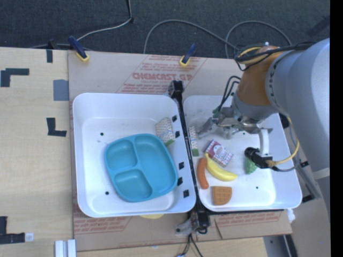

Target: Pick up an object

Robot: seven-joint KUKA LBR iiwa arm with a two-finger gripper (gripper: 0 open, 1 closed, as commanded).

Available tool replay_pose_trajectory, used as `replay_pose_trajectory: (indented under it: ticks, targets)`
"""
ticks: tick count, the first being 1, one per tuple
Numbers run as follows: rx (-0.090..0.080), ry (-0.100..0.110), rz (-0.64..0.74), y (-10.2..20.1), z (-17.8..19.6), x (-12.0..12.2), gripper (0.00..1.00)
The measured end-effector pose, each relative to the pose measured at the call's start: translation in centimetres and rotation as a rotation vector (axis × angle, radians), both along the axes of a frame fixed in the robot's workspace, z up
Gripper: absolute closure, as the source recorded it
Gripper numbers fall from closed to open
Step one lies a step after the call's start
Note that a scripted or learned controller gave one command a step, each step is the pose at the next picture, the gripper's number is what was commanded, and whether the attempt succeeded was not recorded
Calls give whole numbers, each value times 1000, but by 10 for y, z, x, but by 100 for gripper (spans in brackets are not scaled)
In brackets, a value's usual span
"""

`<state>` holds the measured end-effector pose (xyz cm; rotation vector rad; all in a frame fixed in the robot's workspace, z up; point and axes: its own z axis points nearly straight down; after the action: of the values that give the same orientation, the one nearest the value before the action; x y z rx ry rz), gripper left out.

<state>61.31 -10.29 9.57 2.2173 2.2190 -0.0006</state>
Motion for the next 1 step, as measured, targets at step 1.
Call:
replay_pose_trajectory:
  ticks: [1]
  targets:
    - [4, 3, 2, 42, 89, -34, 0]
